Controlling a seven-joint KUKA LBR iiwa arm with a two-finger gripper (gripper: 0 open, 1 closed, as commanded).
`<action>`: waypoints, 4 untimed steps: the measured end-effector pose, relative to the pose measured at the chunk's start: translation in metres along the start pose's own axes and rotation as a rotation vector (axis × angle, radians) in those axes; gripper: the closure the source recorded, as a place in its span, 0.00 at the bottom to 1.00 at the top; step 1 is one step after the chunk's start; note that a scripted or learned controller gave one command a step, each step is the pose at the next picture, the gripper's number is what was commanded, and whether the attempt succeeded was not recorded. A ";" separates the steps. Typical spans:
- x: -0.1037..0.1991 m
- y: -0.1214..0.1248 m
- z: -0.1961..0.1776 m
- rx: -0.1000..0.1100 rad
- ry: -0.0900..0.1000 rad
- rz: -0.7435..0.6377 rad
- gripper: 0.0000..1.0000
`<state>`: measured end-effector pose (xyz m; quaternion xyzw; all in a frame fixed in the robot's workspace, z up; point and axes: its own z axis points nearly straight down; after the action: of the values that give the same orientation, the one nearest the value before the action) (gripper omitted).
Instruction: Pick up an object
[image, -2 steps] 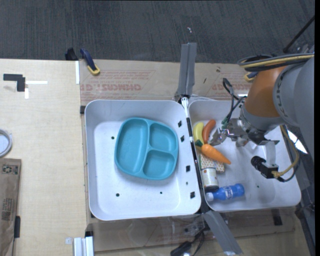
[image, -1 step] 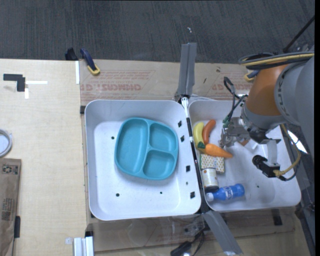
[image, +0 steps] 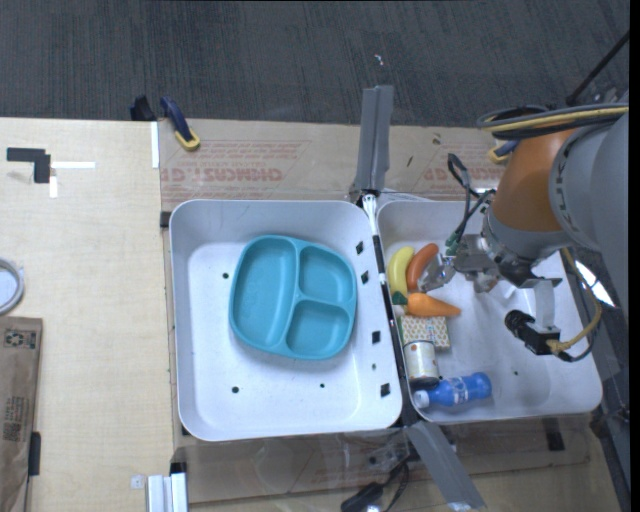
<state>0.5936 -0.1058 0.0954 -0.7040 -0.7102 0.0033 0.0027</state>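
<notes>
1. Your claw (image: 447, 262) hangs low in the right bin (image: 520, 400), just beside the red pepper (image: 424, 262); you cannot tell its state.
2. Your banana (image: 400, 268), carrot (image: 432, 305) and blue bottle (image: 455, 391) lie nearby.
3. The left bin (image: 200, 380) holds a teal divided plate (image: 294, 297).

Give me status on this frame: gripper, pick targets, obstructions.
Gripper low in right bin, finger state unclear. Nothing seen held. Carrot, banana, blue bottle crowded along left wall. Blue tray in left bin.
</notes>
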 end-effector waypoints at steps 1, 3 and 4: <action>-0.001 0.000 -0.007 0.004 0.000 -0.001 1.00; -0.001 0.000 -0.007 0.004 -0.001 0.000 0.00; -0.002 0.000 -0.013 0.008 -0.002 -0.001 1.00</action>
<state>0.5933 -0.1075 0.1085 -0.7035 -0.7106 0.0065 0.0048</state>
